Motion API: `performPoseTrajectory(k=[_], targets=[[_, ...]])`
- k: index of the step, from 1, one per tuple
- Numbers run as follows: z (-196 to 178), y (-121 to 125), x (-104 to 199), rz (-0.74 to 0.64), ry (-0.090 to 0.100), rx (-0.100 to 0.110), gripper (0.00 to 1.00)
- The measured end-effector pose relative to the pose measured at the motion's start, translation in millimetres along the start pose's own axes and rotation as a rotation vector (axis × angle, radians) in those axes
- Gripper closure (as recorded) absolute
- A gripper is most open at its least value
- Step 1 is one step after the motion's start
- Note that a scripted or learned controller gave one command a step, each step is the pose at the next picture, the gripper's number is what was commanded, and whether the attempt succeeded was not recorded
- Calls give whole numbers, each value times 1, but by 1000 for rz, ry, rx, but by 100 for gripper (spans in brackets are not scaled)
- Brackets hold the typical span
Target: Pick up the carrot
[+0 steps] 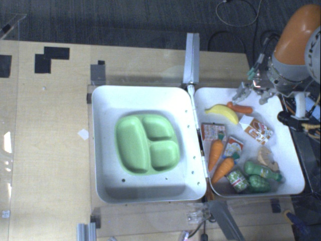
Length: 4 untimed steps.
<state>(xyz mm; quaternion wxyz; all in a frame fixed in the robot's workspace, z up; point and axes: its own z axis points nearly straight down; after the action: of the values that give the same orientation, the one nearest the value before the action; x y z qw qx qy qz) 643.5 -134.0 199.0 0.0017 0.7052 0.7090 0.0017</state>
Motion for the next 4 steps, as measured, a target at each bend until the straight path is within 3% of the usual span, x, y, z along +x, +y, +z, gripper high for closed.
performPoseTrajectory(k=[1,2,3,4], targets=[[98,-41,49,80,-1,-13,0],[100,-85,45,-214,-8,-35,0],[52,-57,30,-195,0,-2,0],[97,-96,37,207,0,-32,0]])
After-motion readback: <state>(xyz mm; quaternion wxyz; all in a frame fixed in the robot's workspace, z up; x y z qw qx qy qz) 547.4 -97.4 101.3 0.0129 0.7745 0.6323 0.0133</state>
